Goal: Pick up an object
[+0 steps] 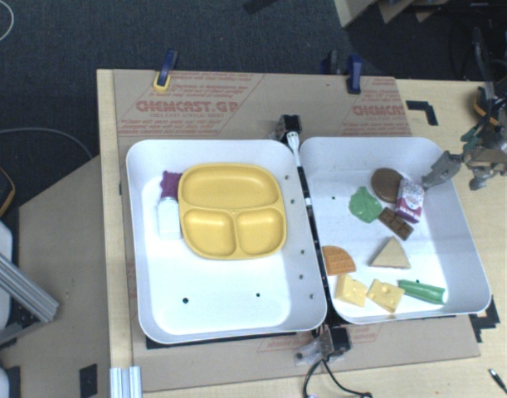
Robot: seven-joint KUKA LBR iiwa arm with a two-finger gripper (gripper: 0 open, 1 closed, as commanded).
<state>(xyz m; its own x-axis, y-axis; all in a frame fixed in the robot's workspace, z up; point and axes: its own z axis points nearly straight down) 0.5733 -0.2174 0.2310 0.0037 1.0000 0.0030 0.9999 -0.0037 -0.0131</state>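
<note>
Brown round piece (pixel 387 184) lies just left of end effector (pixel 457 171).

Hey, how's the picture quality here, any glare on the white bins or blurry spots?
Camera view: even, soft lighting; the left bin and right bin look bright but keep detail, no harsh glare. Shadows are faint. The yellow tray is fairly sharp; the gripper at the right looks soft and slightly blurred.

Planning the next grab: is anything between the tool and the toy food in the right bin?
Nothing visible blocks it. The tool sits at the right bin's upper right, beside the brown round piece.
</note>
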